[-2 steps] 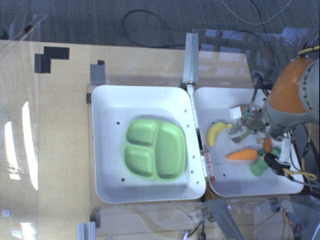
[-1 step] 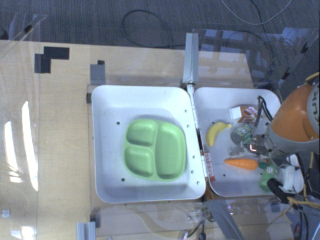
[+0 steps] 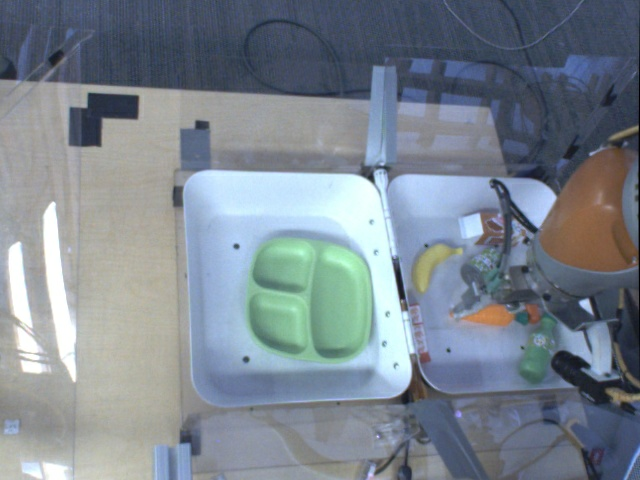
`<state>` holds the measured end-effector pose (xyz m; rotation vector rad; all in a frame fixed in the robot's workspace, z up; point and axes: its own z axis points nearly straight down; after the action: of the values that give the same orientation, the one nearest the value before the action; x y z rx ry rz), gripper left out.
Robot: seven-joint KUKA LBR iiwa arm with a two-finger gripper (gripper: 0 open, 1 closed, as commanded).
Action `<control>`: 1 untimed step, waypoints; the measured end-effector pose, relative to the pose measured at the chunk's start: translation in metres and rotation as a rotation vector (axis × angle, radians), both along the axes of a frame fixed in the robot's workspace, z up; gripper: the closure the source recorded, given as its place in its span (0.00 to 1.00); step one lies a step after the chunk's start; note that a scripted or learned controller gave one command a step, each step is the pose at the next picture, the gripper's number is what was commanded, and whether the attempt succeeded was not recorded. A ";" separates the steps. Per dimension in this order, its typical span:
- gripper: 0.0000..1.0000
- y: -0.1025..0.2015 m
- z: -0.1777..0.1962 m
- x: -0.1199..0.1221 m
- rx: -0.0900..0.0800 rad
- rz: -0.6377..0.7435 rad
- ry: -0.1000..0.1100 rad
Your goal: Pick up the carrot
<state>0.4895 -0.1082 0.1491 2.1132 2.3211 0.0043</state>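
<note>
The orange carrot (image 3: 487,316) lies in the right bin (image 3: 440,368), its tip pointing left and its green end toward the right. My gripper (image 3: 487,286) hangs directly above it, reaching in from the right under the arm's orange band (image 3: 595,218), and its lower end comes down almost to the carrot's upper side. I cannot make out whether it touches the carrot.
In the right bin, a yellow banana (image 3: 434,264) lies left of the gripper, a brown packet (image 3: 490,228) behind it and a green bottle (image 3: 537,353) right of the carrot. The left bin (image 3: 215,268) holds a green divided plate (image 3: 310,298).
</note>
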 end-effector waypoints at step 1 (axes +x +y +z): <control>0.00 -0.037 -0.061 0.010 -0.001 0.226 -0.006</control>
<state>0.4996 -0.1449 0.0882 1.8353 2.5401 0.0100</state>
